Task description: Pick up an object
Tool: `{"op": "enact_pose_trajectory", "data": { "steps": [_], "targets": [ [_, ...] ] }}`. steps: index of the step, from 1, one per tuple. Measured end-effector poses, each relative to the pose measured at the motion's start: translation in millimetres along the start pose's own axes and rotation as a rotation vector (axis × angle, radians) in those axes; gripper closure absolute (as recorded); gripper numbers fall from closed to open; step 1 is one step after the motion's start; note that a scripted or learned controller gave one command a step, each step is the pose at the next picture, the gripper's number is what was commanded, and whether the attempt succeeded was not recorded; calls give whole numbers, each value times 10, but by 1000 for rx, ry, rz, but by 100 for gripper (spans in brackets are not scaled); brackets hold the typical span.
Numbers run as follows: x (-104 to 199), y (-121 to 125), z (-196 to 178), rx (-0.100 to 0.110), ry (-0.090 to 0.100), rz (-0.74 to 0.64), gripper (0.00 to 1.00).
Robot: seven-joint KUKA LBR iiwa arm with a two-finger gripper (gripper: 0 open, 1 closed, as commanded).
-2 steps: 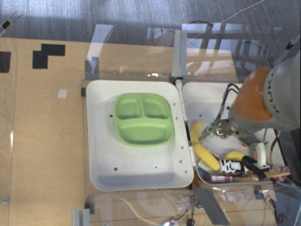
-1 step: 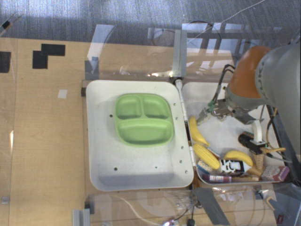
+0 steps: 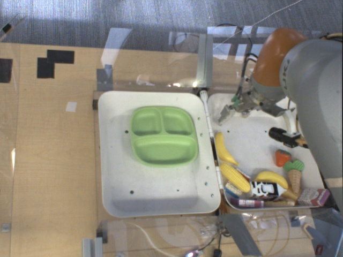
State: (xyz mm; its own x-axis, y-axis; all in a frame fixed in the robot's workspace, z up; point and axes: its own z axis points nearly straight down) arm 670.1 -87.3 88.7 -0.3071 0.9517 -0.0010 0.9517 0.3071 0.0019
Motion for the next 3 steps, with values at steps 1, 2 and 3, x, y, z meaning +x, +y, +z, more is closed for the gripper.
{"op": "enact_pose_trajectory", "data": {
  "steps": [1,2,3],
  "targets": [
    [-28,-294,-15,-10,-5,-287,0],
    [-15,-257,-153,-18,-8,-292,100],
    [-14,-257,-151,-18,-8,-293,0]
  ]
}}
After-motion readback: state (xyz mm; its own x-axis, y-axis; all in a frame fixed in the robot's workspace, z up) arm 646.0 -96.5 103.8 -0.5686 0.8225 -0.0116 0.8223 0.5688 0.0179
